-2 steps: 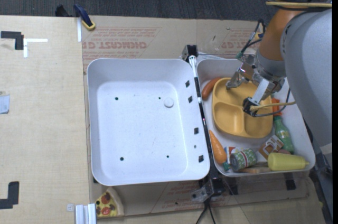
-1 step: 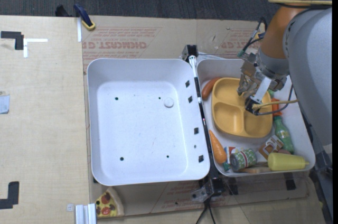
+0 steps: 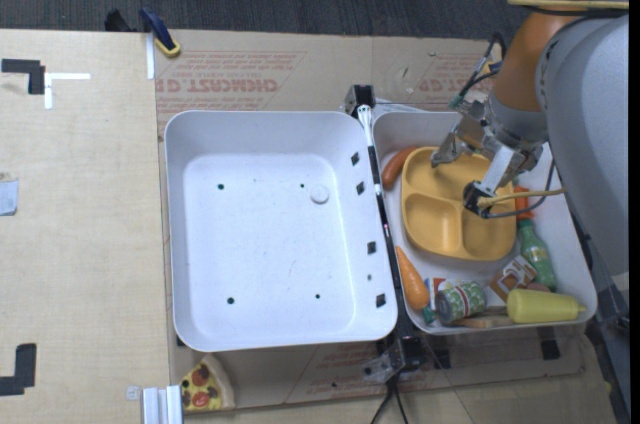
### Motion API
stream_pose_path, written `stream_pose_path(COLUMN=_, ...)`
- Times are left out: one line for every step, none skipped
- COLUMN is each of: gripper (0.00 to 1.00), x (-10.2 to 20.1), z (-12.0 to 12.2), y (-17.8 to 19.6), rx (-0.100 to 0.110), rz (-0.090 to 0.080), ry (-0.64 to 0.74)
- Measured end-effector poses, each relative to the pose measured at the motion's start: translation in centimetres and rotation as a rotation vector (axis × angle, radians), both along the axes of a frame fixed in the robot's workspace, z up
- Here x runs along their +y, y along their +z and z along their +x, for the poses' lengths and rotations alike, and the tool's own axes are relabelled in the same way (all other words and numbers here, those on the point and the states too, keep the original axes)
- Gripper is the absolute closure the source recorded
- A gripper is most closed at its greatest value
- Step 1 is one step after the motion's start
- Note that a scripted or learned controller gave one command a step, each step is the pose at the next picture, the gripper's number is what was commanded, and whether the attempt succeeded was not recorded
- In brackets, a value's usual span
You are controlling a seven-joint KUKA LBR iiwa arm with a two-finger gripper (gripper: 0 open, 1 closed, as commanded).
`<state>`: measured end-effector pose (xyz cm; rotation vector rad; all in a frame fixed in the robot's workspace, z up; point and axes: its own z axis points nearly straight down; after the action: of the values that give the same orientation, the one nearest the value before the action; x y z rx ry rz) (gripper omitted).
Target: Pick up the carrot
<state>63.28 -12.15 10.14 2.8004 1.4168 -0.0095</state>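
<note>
The carrot [image 3: 410,278] is an orange tapered piece lying along the left wall of the right bin [image 3: 580,262], near its front. My gripper [image 3: 455,150] hangs over the back of that bin, above the far edge of a yellow divided plate [image 3: 450,217]. It is well behind the carrot and apart from it. Nothing shows in its grasp.
An orange-red oblong piece [image 3: 393,165] lies at the plate's back left. A green bottle [image 3: 536,254], a can [image 3: 461,300] and a yellow item [image 3: 545,306] crowd the right bin's front. The left bin [image 3: 190,212] holds a small white disc [image 3: 319,195]. A toy pizza slice [image 3: 203,386] lies on the bench.
</note>
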Motion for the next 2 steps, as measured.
stream_pose_path(gripper=0.0, x=-6.5, z=1.5, y=-0.6, rx=-0.003, rz=0.043, ry=0.003)
stream_pose_path(gripper=0.0, x=-7.2, z=-9.5, y=2.3, rx=-0.007, rz=0.006, ry=0.142)
